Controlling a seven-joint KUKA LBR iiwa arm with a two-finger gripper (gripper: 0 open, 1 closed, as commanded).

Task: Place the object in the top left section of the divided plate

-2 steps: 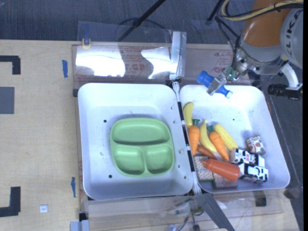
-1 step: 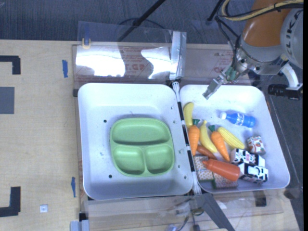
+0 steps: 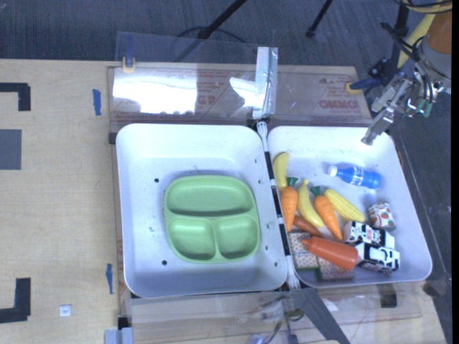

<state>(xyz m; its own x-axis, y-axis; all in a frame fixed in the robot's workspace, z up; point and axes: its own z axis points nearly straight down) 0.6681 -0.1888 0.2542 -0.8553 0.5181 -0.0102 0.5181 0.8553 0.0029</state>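
Observation:
A green divided plate (image 3: 211,217) lies in the left bin (image 3: 136,192), with one wide compartment at the top and two smaller ones below; nothing lies in it. The right bin (image 3: 412,221) holds a pile of toy food: a blue bottle (image 3: 355,175), a yellow banana (image 3: 280,167), two carrots (image 3: 288,206), a corn cob (image 3: 344,205) and an orange-red bottle (image 3: 330,251). My gripper (image 3: 373,133) hangs over the right bin's far right corner, above and to the right of the blue bottle, with nothing visibly in it.
A black-and-white cow-patterned item (image 3: 374,246) and a small red-and-white piece (image 3: 380,215) lie at the right bin's near right. A clear panel (image 3: 186,84) with a metal post (image 3: 265,81) stands behind the bins. Cables hang near the arm (image 3: 423,20).

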